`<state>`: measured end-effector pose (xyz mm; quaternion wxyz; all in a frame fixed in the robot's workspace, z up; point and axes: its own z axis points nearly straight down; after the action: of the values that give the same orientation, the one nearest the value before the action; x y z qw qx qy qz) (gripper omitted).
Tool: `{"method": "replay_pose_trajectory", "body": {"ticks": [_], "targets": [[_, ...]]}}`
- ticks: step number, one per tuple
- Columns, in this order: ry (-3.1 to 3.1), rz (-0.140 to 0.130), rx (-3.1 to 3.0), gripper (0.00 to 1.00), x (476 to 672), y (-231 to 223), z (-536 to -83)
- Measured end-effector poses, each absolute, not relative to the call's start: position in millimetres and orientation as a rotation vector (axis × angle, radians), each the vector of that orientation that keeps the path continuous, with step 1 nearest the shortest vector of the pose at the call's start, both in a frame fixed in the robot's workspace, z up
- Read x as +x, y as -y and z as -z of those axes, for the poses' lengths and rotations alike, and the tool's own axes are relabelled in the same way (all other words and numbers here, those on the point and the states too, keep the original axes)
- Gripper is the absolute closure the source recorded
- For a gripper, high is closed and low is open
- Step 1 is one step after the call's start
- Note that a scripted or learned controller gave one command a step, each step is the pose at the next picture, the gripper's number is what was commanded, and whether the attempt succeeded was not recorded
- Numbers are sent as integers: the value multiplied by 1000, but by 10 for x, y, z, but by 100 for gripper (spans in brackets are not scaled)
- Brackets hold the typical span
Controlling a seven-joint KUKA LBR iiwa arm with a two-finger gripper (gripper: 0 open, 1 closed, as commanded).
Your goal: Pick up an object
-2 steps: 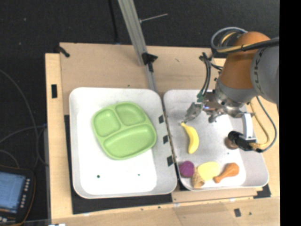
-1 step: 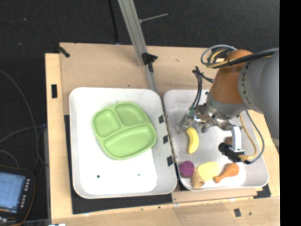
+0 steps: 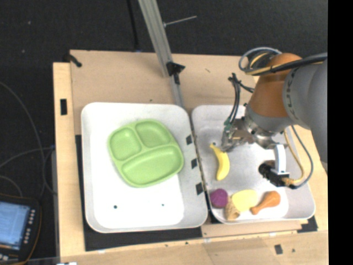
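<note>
In the right bin (image 3: 300,200) the claw (image 3: 228,138) hangs beside the banana (image 3: 222,163) — grip impossible to tell.

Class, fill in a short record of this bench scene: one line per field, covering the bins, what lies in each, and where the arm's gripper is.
left bin: holds a green divided plate
right bin: holds a banana, a purple item, a yellow item, an orange drumstick-shaped toy
gripper: low over the right bin, just above the banana's upper end
grasp: cannot tell; no object seen between the fingers
arm: reaches in from the view's right
</note>
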<state>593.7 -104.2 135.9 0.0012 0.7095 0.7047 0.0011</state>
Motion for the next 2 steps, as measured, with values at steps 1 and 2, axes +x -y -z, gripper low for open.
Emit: {"method": "replay_pose_trajectory", "body": {"ticks": [1, 2], "targets": [[-2220, -5, 2216, 100, 5941, 1007, -1806], [-2221, -4, 2215, 100, 5956, 1020, -2124]]}}
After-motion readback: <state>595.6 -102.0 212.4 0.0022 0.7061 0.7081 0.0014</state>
